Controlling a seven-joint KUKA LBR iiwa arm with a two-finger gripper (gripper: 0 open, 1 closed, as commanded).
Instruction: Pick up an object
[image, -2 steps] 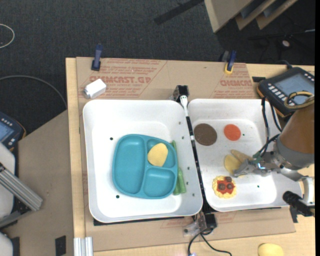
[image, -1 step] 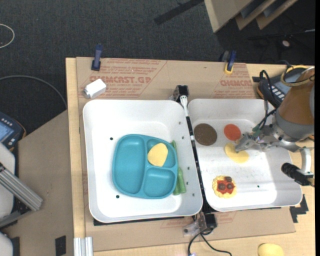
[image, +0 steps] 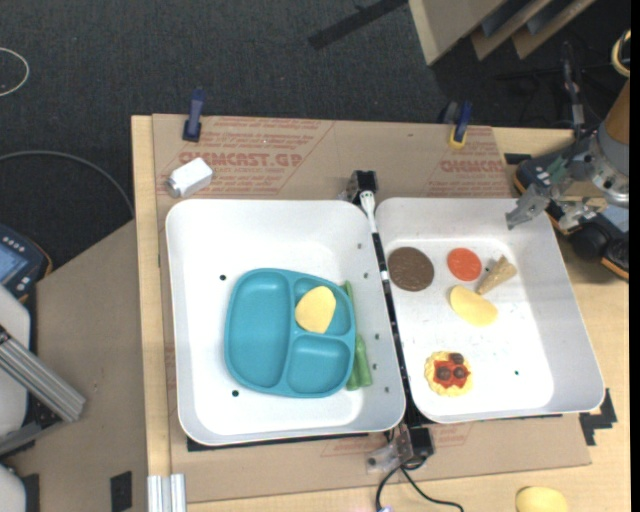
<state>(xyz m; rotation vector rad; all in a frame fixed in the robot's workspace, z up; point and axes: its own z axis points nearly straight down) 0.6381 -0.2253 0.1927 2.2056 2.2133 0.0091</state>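
My gripper (image: 530, 196) hangs over the far right corner of the right bin (image: 560, 390), open, with nothing between its fingers. Below it in that bin lie a brown disc (image: 410, 269), an orange-red disc (image: 464, 263), a tan wedge (image: 496, 274), a yellow oval piece (image: 472, 306) and a small yellow pizza-like toy with red spots (image: 449, 372). The nearest of them, the tan wedge, is well apart from the gripper. In the left bin (image: 200, 260) a teal divided tray (image: 268, 335) holds a yellow lump (image: 316, 310), and a green strip (image: 358, 355) lies along the tray's right side.
A black clip (image: 364, 186) sits at the far end of the ridge between the bins. Blue clamps (image: 193, 115) (image: 461, 122) hold the cardboard base at the back. A white block (image: 190, 177) lies behind the left bin. A yellow object (image: 540, 499) rests on the bench front right.
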